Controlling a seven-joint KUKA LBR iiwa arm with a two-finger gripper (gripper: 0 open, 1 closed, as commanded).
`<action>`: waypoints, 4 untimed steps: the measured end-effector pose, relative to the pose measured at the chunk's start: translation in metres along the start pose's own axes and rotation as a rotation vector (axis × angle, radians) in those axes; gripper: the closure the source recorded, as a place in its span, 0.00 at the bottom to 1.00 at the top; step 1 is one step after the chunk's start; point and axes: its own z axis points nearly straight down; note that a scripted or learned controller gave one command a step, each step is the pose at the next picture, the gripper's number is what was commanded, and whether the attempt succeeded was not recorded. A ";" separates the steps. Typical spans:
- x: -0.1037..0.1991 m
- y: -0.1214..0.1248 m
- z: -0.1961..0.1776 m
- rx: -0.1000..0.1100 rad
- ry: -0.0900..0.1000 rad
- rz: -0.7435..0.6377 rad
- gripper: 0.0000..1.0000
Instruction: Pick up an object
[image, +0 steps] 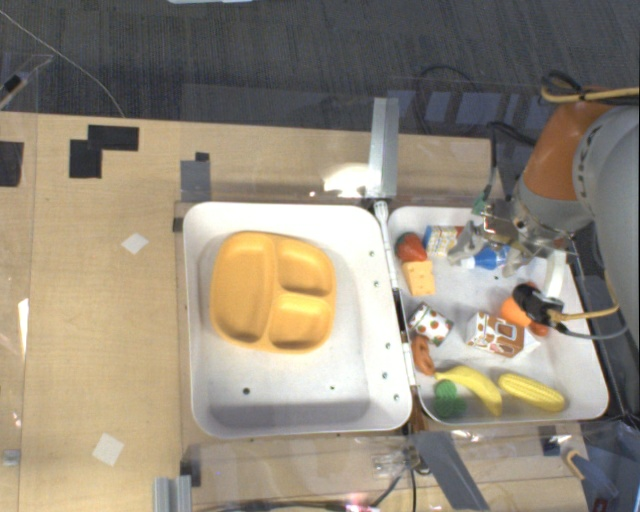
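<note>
Nothing is lifted yet: the gripper (492, 243) hangs over the blue object (487, 257) at the far end of the right bin (590, 400), its jaws' state I cannot tell, with the grasp and lift left.

Both bins are white: the left bin (215, 400) carries a yellow-orange divided plate (272, 290), the right bin (590, 395) a mixed heap. There sit a red tomato (410, 246), a pale orange cheese block (421, 278) with darker dots, a white cube (432, 325) with red and green marks, a brown-and-white patterned box (497, 336), an orange carrot (520, 307), a yellow banana (474, 385), yellow corn (531, 392) and a green piece (449, 399) (shape unclear). The arm (590, 165) is grey with an orange band.
</note>
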 end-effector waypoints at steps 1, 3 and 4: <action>-0.011 0.051 -0.004 -0.007 -0.001 -0.063 0.00; 0.028 0.036 0.031 -0.006 0.001 0.027 0.00; 0.053 0.036 0.054 -0.009 0.000 -0.296 0.00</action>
